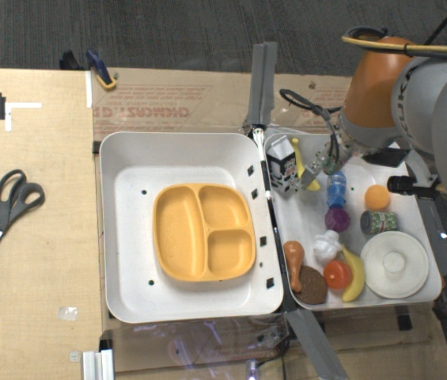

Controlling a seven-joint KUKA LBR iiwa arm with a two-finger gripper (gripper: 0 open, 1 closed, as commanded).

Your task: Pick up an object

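- The right bin holds the loose things. Along its near edge lie a brown patty, a red tomato, a yellow banana and a white round lid, which fills the near right corner.
- A brown drumstick lies by the bin's left wall, and a small white piece touches the tomato's far side.
- Mid-bin: a purple ball, a grey-green can on its side and an orange ball just beyond the can.
- A blue bottle, clear-blue with a pale cap end, lies just beyond the purple ball, close under the gripper.
- In the far left corner stands a black-and-white carton with a yellow bit on top; a yellow piece lies between it and the bottle.
- The gripper hangs over the bin's far part, between carton and bottle; whether it is wide, narrow or holding something cannot be told.
- The left bin holds a yellow tray with three compartments, all bare, set in the middle.
- Scissors lie on the surface well left of the bins.
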